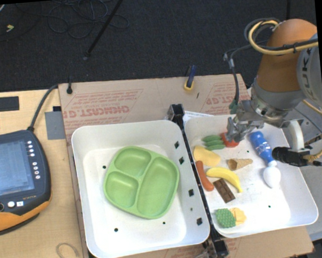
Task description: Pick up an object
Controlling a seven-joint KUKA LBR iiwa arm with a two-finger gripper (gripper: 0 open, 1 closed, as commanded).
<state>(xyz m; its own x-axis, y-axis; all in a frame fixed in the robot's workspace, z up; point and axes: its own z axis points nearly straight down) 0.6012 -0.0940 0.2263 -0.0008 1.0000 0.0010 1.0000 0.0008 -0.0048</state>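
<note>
So the arm [281, 57] is in from the right and the pincer [236, 131] is hanging low over the far end of the right bin [304, 208], right at a small red thing [231, 142] that sits beside a green pepper-looking piece [212, 142]. Can't tell whether it's spread or pressed together from this angle, it's just a dark lump, and I don't see anything clearly between its tips, so I wouldn't call it a grab. Everything else looks untouched on the bin floor: banana [224, 177], a yellow piece [206, 156] just far of it, carrot [203, 176] along the left wall, chocolate bar [224, 191], cone [240, 163], blue bottle [261, 147], a white piece [271, 175], and a green-yellow toy [230, 217] at the near end. Left bin [97, 228] just has the green plate [141, 181]. My read: the approach is about done, but the pinch and lift are still to come.
</note>
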